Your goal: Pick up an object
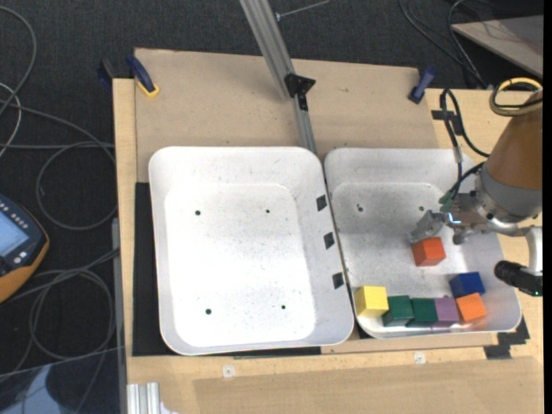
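Hovering low over the right bin (pixel 379 179) near its right wall, gripper (pixel 442 228) just above the red-orange block (pixel 429 251), jaw state impossible to tell, presumably lined up for a pick.

Blue clamps (pixel 143 76) grip the bench board (pixel 216 102); black cables (pixel 52 171) trail left.

Both bins white, floors peppered with fine dark specks: left bin (pixel 172 175), right bin (pixel 379 166). Blocks in right bin: red-orange block (pixel 429 252), yellow block (pixel 373 299), two dark green blocks (pixel 410 310), lilac block (pixel 447 310), orange block (pixel 471 306), blue block (pixel 467 284). Arm (pixel 517 158) grey with orange band. Bench (pixel 224 102) pale tan; blue clamps (pixel 142 74) at its far corners.
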Robot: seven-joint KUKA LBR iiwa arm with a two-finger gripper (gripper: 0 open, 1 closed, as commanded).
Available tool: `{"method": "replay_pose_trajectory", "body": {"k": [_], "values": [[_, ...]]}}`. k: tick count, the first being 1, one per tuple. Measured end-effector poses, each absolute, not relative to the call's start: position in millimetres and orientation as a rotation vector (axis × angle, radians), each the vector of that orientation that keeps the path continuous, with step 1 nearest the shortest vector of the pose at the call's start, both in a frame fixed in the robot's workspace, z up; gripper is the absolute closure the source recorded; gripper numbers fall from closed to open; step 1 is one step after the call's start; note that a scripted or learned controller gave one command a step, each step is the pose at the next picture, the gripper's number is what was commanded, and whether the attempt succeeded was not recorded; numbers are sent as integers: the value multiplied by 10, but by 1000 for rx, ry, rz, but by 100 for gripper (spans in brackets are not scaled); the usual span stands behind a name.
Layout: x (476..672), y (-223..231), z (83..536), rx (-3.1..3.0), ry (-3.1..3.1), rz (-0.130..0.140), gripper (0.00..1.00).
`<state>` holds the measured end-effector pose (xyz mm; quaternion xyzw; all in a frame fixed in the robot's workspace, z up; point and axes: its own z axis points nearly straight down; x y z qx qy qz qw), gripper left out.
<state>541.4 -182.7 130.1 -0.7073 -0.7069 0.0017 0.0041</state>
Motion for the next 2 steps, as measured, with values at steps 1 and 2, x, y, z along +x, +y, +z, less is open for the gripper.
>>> {"method": "replay_pose_trajectory", "body": {"k": [1, 2], "values": [[5407, -1819, 973, -2217, -2217, 4, 0], [5422, -1819, 1102, -2220, -2221, -3, 100]]}}
